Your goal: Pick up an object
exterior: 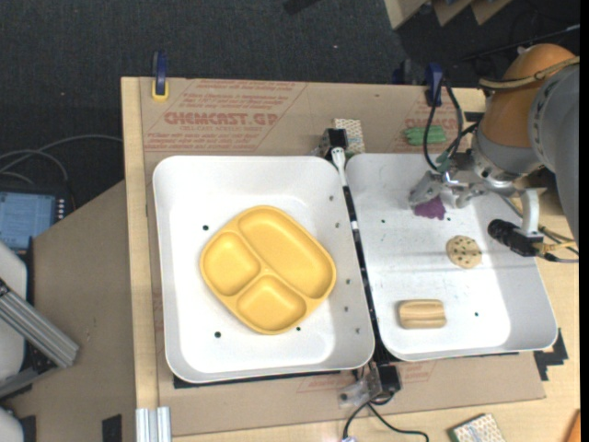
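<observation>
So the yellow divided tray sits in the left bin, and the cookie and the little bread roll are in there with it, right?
Not quite. The yellow divided tray does sit in the left bin, but the cookie and the bread roll lie in the right bin, as the camera view shows. The gripper is over that bin too, above a small purple object.

Dark carpet floor — wooden bench, blue clamp at its corner.
</observation>
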Motion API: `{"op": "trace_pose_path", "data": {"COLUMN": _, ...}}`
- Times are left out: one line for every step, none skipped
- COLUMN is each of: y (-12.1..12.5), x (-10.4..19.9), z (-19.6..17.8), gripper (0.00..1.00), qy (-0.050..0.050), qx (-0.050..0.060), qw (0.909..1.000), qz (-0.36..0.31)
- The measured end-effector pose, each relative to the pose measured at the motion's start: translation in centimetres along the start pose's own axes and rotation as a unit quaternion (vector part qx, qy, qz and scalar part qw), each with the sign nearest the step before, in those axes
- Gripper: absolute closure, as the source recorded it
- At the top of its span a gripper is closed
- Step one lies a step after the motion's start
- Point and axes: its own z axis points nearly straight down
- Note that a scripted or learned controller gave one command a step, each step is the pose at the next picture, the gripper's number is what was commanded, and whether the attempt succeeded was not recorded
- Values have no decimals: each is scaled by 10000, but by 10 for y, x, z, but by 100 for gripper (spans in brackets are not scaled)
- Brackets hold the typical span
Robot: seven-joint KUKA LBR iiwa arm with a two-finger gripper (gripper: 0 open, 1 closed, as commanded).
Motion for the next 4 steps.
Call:
{"op": "trace_pose_path", "data": {"y": -1, "x": -2, "z": -11, "gripper": 100, "qy": -12, "qx": 0, "qw": 10000, "qz": 11}}
{"op": "trace_pose_path", "data": {"y": -2, "x": -2, "z": -11, "gripper": 0, "qy": -12, "qx": 8, "qw": 10000, "qz": 9}}
{"op": "trace_pose_path", "data": {"y": -43, "x": 13, "z": 1, "gripper": 0, "qy": 15, "qx": 56, "qw": 10000, "qz": 31}}
{"op": "trace_pose_path", "data": {"y": 19, "x": 12, "z": 0, "gripper": 0, "qy": -4, "qx": -3, "qw": 10000, "qz": 10}}
